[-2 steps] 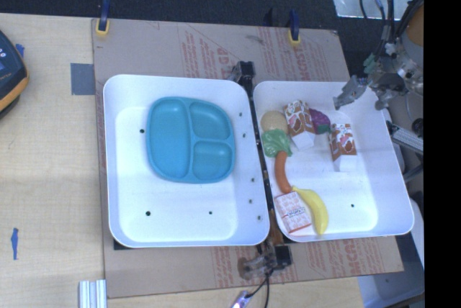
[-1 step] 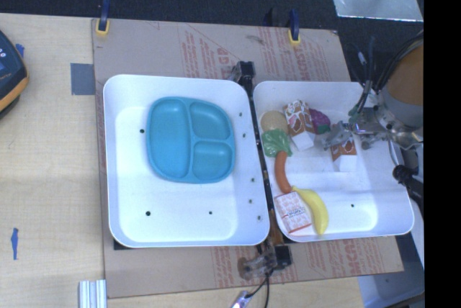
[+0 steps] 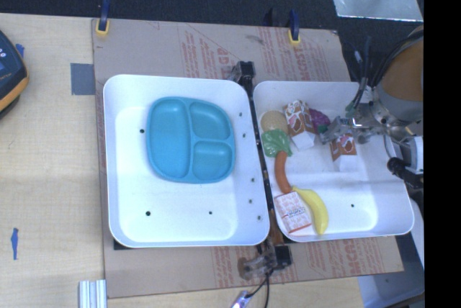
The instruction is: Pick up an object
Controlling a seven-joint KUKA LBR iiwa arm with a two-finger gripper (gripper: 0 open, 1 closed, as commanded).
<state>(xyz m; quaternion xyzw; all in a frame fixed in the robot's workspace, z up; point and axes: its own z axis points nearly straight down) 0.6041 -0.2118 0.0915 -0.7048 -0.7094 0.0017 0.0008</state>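
Landmark: the divider (image 3: 253, 155) where the two white bins meet.

Left of the divider: blue sectioned plate (image 3: 191, 139) lying flat in the left bin (image 3: 130, 227). Looks stiff plastic, broad and low, poor for a pinch.

Just right of the divider, in the right bin (image 3: 374, 216): a round tan piece (image 3: 272, 119), a carrot (image 3: 280, 168) with a green top, a printed card (image 3: 292, 213), a banana (image 3: 315, 209) touching the card. Toy food, likely light, hard and smooth; the carrot's narrow shaft seems the best hold.

Further right: small printed packets (image 3: 299, 117), likely light and crushable.

Far right of the divider: gripper (image 3: 344, 128) low over the bin beside a brown packet (image 3: 344, 147). Cannot tell its state.
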